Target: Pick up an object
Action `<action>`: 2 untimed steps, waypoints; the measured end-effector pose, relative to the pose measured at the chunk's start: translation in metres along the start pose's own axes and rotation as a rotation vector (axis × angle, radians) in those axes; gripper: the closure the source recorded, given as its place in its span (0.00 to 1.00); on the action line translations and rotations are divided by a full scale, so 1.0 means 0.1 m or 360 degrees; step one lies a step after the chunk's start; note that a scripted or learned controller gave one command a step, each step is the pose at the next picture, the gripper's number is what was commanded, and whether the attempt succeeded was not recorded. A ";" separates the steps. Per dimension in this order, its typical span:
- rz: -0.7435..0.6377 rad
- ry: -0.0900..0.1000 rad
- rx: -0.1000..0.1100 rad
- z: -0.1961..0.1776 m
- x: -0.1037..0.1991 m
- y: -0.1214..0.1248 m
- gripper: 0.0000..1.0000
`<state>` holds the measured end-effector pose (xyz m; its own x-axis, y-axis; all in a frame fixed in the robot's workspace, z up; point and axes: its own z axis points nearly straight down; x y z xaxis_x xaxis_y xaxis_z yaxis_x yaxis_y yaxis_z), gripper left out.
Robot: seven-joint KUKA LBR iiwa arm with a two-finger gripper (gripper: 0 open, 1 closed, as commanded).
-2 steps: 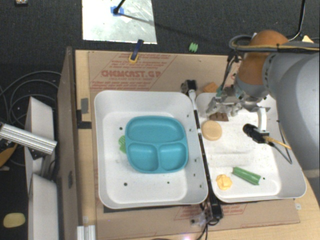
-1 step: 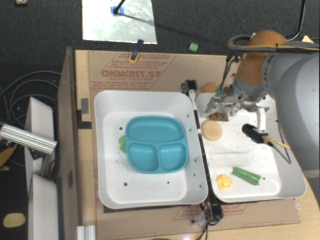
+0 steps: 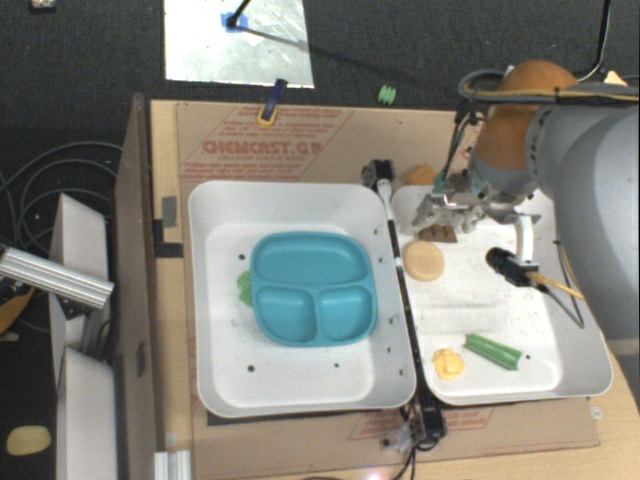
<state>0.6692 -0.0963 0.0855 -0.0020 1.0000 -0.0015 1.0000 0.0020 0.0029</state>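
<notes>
- We see the gripper (image 3: 447, 211) low over the back left corner of the right bin (image 3: 530, 313), just above a small brown piece (image 3: 437, 234); we cannot tell whether it is open or closed.
- We judge the brown piece light and stiff, best pinched across its narrow sides.
- The right bin also holds a tan disc (image 3: 424, 261), a green stick (image 3: 492, 351) and a yellow lump (image 3: 448, 364).
- The left bin (image 3: 220, 228) holds a teal divided plate (image 3: 312, 288) with a green scrap (image 3: 243, 287) at its edge.

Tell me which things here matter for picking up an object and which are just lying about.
Job: gripper, tan round piece, green piece, yellow piece, blue tray.
Lying about: cardboard sheet, metal bar, silvery sheet.
</notes>
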 end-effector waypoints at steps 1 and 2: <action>-0.0005 -0.0001 -0.0006 -0.12 0.00 0.01 1.00; -0.0006 -0.0002 -0.0005 -0.11 0.00 0.01 0.00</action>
<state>0.6703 -0.0962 0.0968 -0.0057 1.0000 -0.0026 1.0000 0.0057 0.0063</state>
